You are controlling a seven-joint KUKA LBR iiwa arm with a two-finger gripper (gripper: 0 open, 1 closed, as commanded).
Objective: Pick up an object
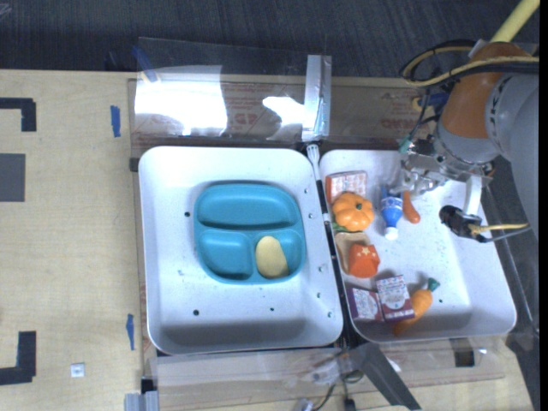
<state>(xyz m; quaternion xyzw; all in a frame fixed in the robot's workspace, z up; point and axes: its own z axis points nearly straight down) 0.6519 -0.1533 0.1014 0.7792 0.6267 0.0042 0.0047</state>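
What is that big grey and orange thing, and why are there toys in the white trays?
That is a robot arm. A camera above the bench looks down at it. At the arm's end is a gripper, like a two-finger hand, hovering over the right tray. In that tray lie a little pumpkin, a small blue and white bottle, a red toy, a carrot and some small packets. The left tray holds a blue divided plate with a yellow potato-like toy on it. The robot is meant to pick something up; I can't tell whether it holds anything.
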